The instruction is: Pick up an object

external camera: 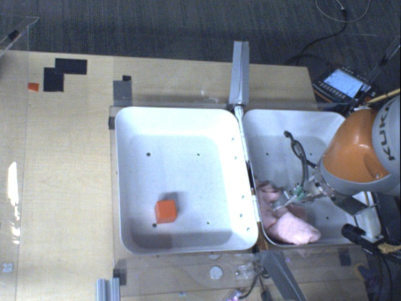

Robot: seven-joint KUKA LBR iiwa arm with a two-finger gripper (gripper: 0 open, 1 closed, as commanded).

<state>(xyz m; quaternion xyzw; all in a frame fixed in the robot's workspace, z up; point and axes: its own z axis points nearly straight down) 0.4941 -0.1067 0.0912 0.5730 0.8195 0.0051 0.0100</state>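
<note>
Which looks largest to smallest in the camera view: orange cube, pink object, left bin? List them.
1. left bin
2. pink object, lying in the right bin near the claw
3. orange cube, plainly smallest

Block [166, 211] in left bin [125, 168], soft lump [291, 229], perhaps cloth, in right bin [326, 121]

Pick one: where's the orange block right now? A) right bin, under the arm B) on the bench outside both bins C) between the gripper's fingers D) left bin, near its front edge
D. The orange block lies alone on the floor of the left bin, toward its front-left part, while the gripper is over in the right bin beside the pink objects.
</note>
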